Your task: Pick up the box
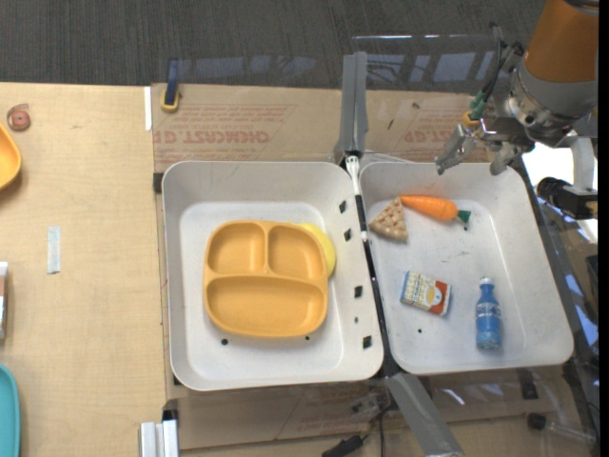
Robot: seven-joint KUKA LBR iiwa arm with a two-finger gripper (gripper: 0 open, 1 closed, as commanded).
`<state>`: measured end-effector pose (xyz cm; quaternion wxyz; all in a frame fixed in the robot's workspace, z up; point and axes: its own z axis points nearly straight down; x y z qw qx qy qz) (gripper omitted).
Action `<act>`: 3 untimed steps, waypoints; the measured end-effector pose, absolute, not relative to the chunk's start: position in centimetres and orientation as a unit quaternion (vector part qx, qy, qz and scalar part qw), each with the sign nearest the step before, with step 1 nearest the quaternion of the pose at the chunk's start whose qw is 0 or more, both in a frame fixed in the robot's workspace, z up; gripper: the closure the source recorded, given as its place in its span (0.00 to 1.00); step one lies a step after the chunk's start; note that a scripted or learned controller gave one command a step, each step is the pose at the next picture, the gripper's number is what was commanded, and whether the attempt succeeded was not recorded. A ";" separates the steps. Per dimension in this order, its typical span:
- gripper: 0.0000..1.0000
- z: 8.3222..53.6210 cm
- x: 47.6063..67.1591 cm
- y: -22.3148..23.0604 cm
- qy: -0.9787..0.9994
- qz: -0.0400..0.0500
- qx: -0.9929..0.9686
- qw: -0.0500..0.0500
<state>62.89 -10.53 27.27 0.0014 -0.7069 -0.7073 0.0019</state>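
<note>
Four things lie in the right bin [542, 255]: the box [425, 292] near its middle, a carrot [430, 207], a waffle piece [389, 221] and a blue bottle [488, 315]. The gripper [473, 155] hangs open above the far edge, holding nothing.

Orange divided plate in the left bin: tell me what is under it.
A yellow round thing pokes out from beneath the orange divided plate at its upper right edge, over the left bin. Most of it is covered, so I cannot identify it.
</note>
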 end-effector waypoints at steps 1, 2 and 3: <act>0.00 17.2 52.0 -10.7 -0.673 0.002 -0.740 0.002; 0.00 9.5 50.1 -10.4 -0.680 -0.002 -0.733 -0.001; 1.00 10.4 50.3 -10.6 -0.679 -0.002 -0.734 -0.004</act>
